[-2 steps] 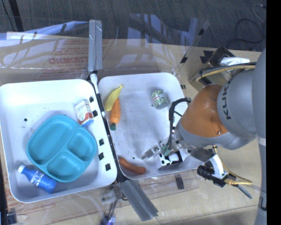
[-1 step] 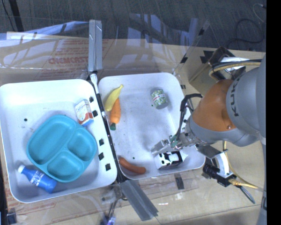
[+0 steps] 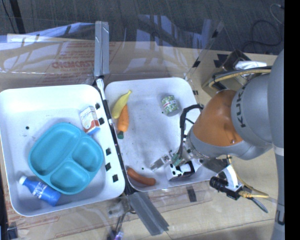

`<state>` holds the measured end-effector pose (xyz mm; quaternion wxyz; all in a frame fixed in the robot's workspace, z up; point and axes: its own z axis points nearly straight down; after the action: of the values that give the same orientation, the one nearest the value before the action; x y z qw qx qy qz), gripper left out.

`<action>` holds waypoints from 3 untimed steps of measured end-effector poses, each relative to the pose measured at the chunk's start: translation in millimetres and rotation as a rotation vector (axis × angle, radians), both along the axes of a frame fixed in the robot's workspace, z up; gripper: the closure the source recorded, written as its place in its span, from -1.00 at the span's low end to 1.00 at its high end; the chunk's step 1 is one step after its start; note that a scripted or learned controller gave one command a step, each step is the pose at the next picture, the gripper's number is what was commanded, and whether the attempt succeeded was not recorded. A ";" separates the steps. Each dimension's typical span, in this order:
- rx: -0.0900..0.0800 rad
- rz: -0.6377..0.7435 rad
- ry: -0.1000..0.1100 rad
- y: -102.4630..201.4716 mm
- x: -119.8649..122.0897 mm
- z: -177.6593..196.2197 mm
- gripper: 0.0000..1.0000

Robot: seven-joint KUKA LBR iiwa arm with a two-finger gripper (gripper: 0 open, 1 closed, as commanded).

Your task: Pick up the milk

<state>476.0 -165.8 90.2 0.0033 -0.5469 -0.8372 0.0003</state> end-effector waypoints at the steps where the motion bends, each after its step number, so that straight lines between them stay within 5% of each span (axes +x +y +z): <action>1: -0.001 0.009 0.000 20.5 35.4 -0.2 -1.00; 2: -0.002 -0.082 -0.002 -45.2 26.4 67.0 -1.00; 3: 0.000 0.030 -0.001 -31.5 0.5 -0.3 -1.00</action>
<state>476.5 -197.3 89.9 0.0030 -0.5344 -0.8452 0.0000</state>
